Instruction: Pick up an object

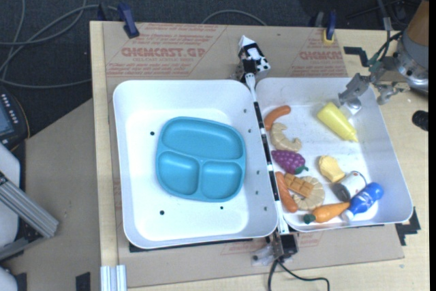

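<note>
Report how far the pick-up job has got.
Done: nothing looks picked yet; every toy lies in the right bin, including the yellow wedge, purple grapes and blue bottle. In hand: the pincer hangs over that bin's far edge, beside the wedge, with nothing visibly between its tips. Left: descend, grasp one object, lift it.
</note>
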`<state>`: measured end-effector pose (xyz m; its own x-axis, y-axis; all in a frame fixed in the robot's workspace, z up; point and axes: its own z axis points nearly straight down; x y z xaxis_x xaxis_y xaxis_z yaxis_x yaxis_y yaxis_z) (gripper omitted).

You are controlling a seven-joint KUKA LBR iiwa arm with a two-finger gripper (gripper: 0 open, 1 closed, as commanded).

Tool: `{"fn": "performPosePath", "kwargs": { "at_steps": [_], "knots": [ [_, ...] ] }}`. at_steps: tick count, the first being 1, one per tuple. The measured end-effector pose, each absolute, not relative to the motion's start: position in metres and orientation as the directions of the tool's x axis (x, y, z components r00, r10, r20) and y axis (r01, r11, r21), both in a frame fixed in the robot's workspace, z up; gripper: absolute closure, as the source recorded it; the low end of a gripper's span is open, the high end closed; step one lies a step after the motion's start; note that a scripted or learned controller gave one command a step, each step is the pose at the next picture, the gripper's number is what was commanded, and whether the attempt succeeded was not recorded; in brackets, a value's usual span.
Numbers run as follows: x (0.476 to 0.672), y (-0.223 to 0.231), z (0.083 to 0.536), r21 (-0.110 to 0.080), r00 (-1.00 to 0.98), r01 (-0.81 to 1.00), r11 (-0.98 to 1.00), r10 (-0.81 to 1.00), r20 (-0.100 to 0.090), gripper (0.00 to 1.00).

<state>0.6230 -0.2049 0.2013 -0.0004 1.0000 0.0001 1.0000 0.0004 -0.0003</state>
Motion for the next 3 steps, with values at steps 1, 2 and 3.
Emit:
{"fn": "performPosePath", "kwargs": {
  "at_steps": [1, 2, 3],
  "knots": [
    [0.646, -0.182, 0.125, 0.006, 0.001, 1.0, -0.001, 1.0, -0.003, 0.0],
    [0.602, -0.139, 0.082, -0.008, -0.002, 1.0, 0.002, 1.0, 0.004, 0.0],
    [0.605, -0.142, 0.095, 0.001, 0.0, 1.0, 0.0, 1.0, 0.0, 1.0]
  ]
}}
